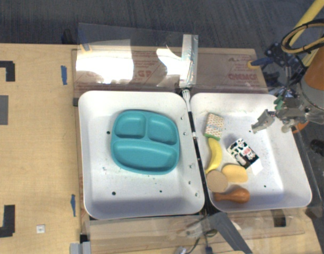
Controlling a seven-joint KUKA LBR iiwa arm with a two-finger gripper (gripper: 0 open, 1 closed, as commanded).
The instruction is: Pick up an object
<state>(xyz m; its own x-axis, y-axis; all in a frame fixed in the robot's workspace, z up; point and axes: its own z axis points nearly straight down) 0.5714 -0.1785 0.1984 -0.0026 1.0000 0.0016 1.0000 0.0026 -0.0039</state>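
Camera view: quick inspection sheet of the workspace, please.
Surface: two white bins, left bin, right bin.
Job's things: in right bin, banana, patterned block, black-and-white packet, yellow piece, tan disc, brown piece.
Clutter: teal divided plate in left bin.
Grippers: tool over right bin's upper right, nothing between fingers.
Cables: yellow and black.
Surroundings: clear panel, blue tape.

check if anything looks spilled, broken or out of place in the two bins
Nothing stands out. The teal divided plate lies flat in the left bin. In the right bin, the banana and other small items cluster against the left wall, jumbled but intact. The gripper hovers over that bin's right side.
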